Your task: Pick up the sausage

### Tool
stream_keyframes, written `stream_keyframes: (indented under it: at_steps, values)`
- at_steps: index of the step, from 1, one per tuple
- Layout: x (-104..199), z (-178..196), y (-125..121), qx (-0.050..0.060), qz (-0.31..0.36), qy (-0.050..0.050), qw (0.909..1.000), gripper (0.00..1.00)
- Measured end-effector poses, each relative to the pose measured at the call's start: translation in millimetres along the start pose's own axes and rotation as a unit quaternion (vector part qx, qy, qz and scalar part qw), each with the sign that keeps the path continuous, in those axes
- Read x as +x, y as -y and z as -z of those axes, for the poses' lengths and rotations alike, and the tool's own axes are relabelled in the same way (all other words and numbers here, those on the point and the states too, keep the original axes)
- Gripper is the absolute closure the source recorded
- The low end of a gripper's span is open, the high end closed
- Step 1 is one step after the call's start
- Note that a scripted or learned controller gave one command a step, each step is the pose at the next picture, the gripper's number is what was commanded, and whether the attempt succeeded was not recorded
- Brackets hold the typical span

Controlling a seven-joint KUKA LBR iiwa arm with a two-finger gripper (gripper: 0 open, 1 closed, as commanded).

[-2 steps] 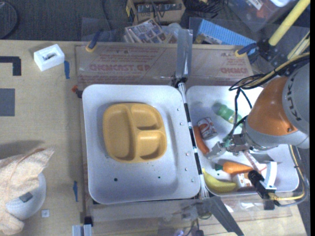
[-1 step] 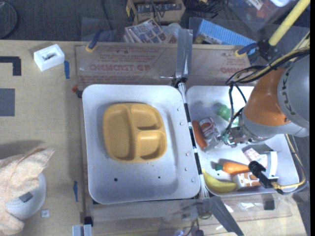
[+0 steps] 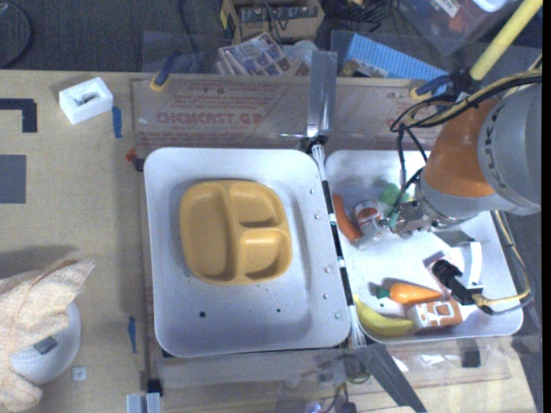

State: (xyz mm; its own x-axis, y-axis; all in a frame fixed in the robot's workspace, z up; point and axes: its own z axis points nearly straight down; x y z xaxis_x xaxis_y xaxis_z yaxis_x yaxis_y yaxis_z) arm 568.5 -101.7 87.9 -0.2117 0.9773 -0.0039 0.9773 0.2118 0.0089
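Sausage (image 3: 345, 218) lies along right bin's (image 3: 508, 317) left wall, gripper (image 3: 372, 224) low just beside it. Fingers' state: cannot tell. Risk: wall crowds the grasp, so fingers may straddle badly and nudge sausage aside or slip off it.

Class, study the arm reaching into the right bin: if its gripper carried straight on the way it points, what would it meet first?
Probably the sausage, lying just past the gripper by the right bin's left wall; depth is unclear from above.

End effector (image 3: 372, 224) fingertips blurred
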Motion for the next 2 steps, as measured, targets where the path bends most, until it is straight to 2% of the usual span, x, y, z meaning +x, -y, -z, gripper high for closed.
stream_keyframes:
  at_steps: [1, 2]
  values:
    - [0, 0, -29, 0.001, 0.109, 0.000, 0.9940, 0.00]
    - [-14, -1, -59, 0.003, 0.035, -0.001, 0.9994, 0.00]
